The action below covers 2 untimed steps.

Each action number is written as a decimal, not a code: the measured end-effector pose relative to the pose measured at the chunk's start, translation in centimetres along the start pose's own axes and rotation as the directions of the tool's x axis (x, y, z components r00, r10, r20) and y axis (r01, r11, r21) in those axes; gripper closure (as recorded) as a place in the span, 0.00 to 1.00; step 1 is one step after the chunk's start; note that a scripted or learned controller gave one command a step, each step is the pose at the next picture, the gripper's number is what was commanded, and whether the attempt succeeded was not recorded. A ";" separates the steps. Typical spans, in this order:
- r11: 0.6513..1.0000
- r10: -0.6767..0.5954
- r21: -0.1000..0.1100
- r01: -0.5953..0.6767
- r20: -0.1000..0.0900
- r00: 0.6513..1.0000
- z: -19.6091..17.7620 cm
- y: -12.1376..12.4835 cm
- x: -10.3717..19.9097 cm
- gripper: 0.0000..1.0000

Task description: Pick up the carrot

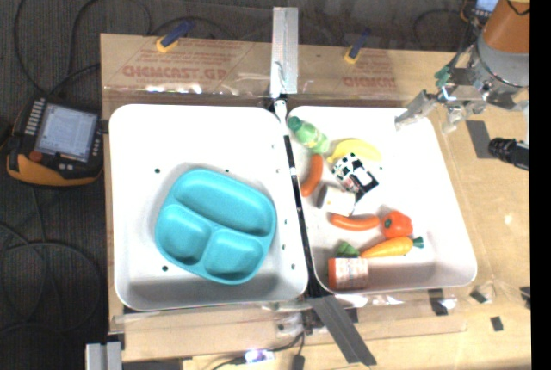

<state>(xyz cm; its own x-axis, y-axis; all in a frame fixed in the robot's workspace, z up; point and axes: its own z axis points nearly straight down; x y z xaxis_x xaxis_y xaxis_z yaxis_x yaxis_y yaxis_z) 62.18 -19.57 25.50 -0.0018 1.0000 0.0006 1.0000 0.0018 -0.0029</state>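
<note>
**Carrot lies in the right bin, tool waits above the far right rim**

Two white bins sit side by side on the counter (405,71). The left bin (129,188) holds a turquoise divided tray (217,225), tilted a little and lying near the bin's middle. The right bin (452,213) holds a scatter of toy food. A green item (306,134) lies in its far left corner, with an orange sausage-like piece (312,174) just beneath it along the left wall. A yellow piece (357,149) and a black-and-white patterned object (355,175) sit near the middle. Below them lies an orange chili-like piece (353,222), touching a red tomato-like item (397,225). A reddish can (348,273) lies on its side by the near left corner.

The carrot (387,248), orange with a green top at its right end, lies near the bin's near edge, just right of the can and below the tomato-like item.

The tool (430,108) hangs over the right bin's far right corner, well apart from the carrot and nothing between its fingers. Its fingers are spread wide. The arm (508,24) is cut off by the picture's right edge, and several small items are too blurred to name surely.
</note>
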 end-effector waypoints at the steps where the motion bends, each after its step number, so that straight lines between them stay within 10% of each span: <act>1: 1.000 0.004 0.002 -0.004 -0.001 1.000 6.1 -9.8 5.3 0.00; 2: 0.991 -0.132 0.001 0.132 -0.001 0.991 14.2 -12.7 6.0 0.00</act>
<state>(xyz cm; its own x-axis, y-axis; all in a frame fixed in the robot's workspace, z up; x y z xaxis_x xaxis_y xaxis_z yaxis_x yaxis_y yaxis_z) 49.43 -13.56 11.34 -0.1336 0.9910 0.0023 0.9910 0.1337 -0.0036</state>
